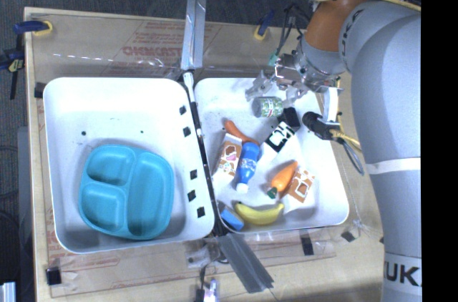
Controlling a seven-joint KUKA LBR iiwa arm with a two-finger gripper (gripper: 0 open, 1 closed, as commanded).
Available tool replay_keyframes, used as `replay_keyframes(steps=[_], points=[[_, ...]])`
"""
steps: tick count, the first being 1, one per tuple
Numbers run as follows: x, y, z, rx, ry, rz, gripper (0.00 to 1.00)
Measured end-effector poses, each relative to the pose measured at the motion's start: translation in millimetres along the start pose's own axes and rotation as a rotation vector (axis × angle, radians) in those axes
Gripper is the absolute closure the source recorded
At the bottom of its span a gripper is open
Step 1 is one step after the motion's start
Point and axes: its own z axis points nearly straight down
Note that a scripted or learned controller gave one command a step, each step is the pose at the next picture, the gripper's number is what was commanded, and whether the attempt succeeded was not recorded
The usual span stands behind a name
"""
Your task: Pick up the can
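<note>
The can [270, 107] is small, silver and green, and lies on its side near the back of the right bin [330, 172]. My gripper [280, 89] hangs right over it at the end of the grey arm with the orange band, reaching in from the right. The metal parts of the gripper sit just above and beside the can. The view does not show the can lifted off the bin floor.
Close in front of the can lie a black-and-white box [281, 137], an orange piece [236, 129], a blue bottle [248, 164], a carrot [283, 179], two small cartons and a banana [259, 212]. The left bin [64, 107] holds a blue sectioned plate [129, 191].
</note>
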Motion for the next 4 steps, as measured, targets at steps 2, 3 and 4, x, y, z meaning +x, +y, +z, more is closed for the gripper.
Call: replay_keyframes(steps=[2,3,4], points=[[5,-7,66,0.027,-0.005,-0.016,1.00],[5,-6,65,0.025,-0.005,-0.016,0.00],[6,-7,55,0.027,-0.005,-0.020,1.00]])
